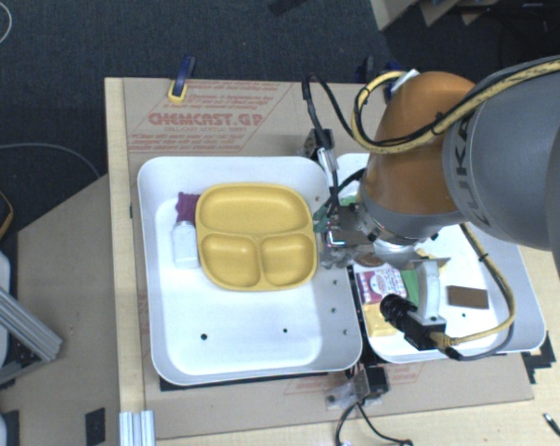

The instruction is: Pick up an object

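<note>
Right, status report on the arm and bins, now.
Pincer low over the divide between bins, grip unclear. Yellow three-compartment plastic tray lying in left white bin, not lifted. Arm's orange-banded wrist covers right bin.

Yellow divided tray (pixel 256 235), plain and unpatterned, against white left bin (pixel 247 342) dotted with a few small dark specks. Purple-topped white small bottle (pixel 184 230) beside the tray. White right bin (pixel 502 328) with brown flat rectangle (pixel 467 296), maroon-and-white printed packet (pixel 382 284) and green strip (pixel 412 282). Grey arm (pixel 516 147) with orange band (pixel 419 142), wrapped by yellow-and-black cable (pixel 400 133). Tan surface (pixel 214 110) printed with red lettering; yellow-and-blue clamp (pixel 180 80) at its upper edge. Dark blue-black speckled floor (pixel 75 26).
</note>
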`<state>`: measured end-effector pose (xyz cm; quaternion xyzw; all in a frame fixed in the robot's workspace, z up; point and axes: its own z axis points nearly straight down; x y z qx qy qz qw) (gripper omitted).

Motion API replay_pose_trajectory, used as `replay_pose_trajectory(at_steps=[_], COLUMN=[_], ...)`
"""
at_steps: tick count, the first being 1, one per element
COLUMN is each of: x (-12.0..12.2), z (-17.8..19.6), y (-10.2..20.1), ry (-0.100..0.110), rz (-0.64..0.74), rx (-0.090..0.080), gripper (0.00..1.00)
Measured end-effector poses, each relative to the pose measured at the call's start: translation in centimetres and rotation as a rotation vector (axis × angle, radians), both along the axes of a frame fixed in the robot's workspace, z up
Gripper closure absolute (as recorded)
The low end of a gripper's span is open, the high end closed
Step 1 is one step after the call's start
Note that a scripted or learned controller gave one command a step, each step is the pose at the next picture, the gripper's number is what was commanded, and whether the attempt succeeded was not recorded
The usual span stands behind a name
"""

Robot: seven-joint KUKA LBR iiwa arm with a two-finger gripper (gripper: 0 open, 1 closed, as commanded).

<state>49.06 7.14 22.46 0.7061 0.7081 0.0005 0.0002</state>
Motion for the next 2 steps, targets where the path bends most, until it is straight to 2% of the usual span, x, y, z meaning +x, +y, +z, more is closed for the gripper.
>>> replay_pose_trajectory(at_steps=[1, 2], x=[0.6, 0.5], z=[0.4, -0.8], y=[-1.7, -1.4], ry=[-0.001, 0.005], rz=[-0.004, -0.004], rx=[-0.001, 0.000], gripper=[1.00, 1.00])
